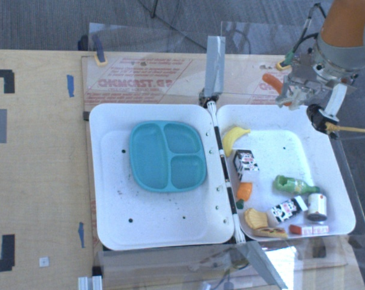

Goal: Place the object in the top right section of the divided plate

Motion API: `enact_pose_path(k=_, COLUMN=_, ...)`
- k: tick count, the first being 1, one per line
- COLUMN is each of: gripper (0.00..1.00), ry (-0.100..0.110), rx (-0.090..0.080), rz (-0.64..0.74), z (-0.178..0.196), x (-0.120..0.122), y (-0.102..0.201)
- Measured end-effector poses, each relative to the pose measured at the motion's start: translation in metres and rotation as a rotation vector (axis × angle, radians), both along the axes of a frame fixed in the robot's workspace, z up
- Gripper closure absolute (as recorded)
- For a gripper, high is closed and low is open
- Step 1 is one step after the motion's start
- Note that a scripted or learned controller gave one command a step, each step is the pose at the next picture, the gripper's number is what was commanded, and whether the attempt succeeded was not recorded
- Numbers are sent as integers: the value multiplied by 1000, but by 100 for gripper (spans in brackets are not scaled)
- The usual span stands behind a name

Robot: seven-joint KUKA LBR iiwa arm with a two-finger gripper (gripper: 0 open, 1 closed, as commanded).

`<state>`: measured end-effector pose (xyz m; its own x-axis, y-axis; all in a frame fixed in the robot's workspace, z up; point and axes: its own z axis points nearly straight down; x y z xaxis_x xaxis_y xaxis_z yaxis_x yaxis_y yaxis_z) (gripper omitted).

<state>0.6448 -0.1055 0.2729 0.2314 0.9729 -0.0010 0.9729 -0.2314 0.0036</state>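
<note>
Items were catalogued from the near rim of the right-hand shallow white bin (342, 219) outward, each placed relative to that bin.

1. Along the near rim a slice of toy pizza (268, 231), a round tan bread-like piece (255, 217), a small red-and-white flat packet (310, 229) and a small white can with a dark top (317, 206) were recorded.
2. Just beyond them a black-and-white patterned carton (287, 209) was noted lying on its side, with a green plastic bottle (295, 185) above it, its long axis running roughly across the bin.
3. Toward the bin's left wall an orange toy piece (245, 191), a second black-and-white carton (246, 162) and a yellow toy banana (233, 137) were listed in turn.
4. In the adjoining bin on the left, a teal three-section divided plate (168, 156) was recorded with nothing in its top right section. Which object was meant for it could not be determined.
5. Over the far right corner of the right-hand bin, the two-finger gripper (298, 94) of the grey arm with its orange band was noted above the rim. Nothing was seen between its fingers; whether it was open or closed could not be told.

Governing relation: every candidate object was judged to lie nearer the camera than the gripper and to its left, with the plate further left again.
</note>
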Motion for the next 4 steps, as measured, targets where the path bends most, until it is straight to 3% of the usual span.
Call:
enact_pose_path(k=1, gripper=100, ry=5, rx=2, rz=130, z=-89, x=-28, y=54)
enact_pose_path(k=2, gripper=100, ry=5, rx=2, rz=154, z=-89, x=-86, y=119)
enact_pose_path(k=3, gripper=100, ry=6, rx=2, rz=160, z=-89, x=-116, y=42)
enact_pose_path(k=4, gripper=100, ry=5, rx=2, rz=181, z=-89, x=-116, y=118)
